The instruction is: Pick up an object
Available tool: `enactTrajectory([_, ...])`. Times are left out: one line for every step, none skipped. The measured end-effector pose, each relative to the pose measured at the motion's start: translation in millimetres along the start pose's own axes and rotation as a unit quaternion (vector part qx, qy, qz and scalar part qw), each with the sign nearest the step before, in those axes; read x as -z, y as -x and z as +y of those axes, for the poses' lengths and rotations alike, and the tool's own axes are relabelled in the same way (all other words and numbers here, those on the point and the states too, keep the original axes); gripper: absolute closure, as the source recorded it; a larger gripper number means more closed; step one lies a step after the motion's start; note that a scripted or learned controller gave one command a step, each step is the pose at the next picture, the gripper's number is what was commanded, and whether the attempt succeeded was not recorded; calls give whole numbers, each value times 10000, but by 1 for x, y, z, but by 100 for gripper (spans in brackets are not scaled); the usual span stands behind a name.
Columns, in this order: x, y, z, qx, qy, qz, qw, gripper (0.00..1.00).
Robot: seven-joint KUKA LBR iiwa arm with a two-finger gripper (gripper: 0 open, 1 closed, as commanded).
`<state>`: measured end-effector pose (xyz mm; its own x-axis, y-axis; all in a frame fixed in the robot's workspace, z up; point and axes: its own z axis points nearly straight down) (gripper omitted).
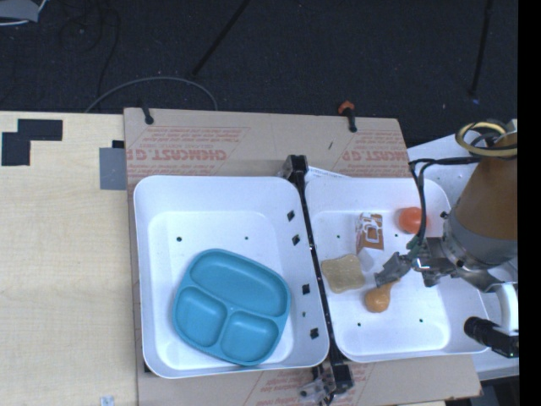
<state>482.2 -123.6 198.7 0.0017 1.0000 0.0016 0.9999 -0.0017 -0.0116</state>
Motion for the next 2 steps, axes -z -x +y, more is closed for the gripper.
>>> enactTrajectory([4,0,2,6,49,-8,10000,0])
enactTrajectory([-39,1,0,8,22,5,10000,0])
